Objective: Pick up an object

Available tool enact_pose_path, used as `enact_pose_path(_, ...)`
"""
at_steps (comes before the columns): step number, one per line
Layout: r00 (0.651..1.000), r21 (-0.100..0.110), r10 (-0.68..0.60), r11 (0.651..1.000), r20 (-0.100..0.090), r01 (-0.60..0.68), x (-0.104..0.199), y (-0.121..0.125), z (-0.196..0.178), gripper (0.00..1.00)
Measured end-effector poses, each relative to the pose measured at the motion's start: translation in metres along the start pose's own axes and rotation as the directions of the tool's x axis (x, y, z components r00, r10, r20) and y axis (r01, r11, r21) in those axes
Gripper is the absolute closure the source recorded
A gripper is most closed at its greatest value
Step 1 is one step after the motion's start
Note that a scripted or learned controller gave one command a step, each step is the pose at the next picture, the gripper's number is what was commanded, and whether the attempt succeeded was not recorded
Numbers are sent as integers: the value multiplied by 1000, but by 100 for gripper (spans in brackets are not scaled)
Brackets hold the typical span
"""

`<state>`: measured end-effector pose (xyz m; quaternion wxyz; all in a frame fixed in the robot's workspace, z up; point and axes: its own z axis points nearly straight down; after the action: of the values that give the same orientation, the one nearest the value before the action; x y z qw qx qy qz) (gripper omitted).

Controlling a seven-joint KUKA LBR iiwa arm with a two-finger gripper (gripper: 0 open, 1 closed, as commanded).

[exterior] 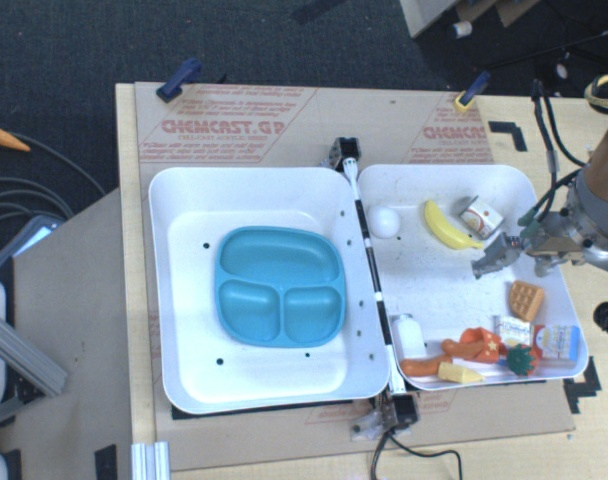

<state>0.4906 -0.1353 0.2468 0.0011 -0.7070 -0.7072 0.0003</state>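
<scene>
The end effector [496, 255] hangs low over the right bin [424, 183], fingers apart and empty, beside the banana [444, 228], likely lining up a pick among toys crowding that bin.

— What colours sit in the left bin [174, 268]?
— White walls, with a sky-blue divided plate [280, 286].
— And the right bin [424, 180]?
— White too: a yellow banana [446, 228], a white ball [385, 222], a tan waffle [525, 299], orange and red toy food [471, 346].
</scene>
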Motion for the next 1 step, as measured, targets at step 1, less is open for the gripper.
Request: enact_pose_path(1,1000,0,1,1000,1,-1,-89,23,87,0)
